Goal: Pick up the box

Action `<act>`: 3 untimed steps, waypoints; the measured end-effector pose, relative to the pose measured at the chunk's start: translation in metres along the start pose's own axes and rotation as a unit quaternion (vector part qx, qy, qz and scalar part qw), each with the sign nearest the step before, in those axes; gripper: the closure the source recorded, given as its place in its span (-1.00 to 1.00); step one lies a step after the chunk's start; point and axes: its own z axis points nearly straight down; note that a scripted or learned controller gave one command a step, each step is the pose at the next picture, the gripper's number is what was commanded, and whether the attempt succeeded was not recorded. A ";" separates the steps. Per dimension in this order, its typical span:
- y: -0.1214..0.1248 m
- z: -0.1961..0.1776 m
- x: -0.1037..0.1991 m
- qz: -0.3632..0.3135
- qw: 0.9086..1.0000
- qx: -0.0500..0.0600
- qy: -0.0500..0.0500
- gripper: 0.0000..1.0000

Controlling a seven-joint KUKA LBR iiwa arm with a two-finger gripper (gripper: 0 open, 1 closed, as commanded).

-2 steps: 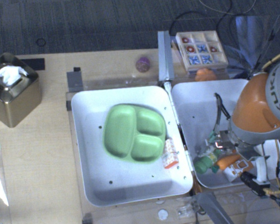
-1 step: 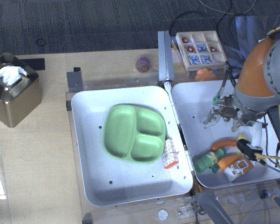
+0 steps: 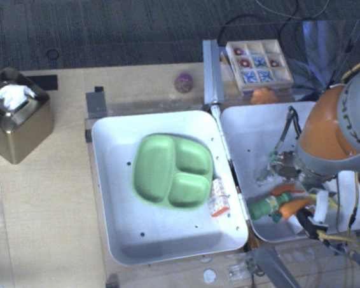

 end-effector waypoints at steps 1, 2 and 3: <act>-0.014 -0.026 -0.016 -0.178 0.984 0.018 0.003 -1.00; -0.018 0.009 -0.002 -0.140 0.990 0.016 0.003 -1.00; -0.013 -0.004 -0.002 -0.141 0.990 0.009 0.002 1.00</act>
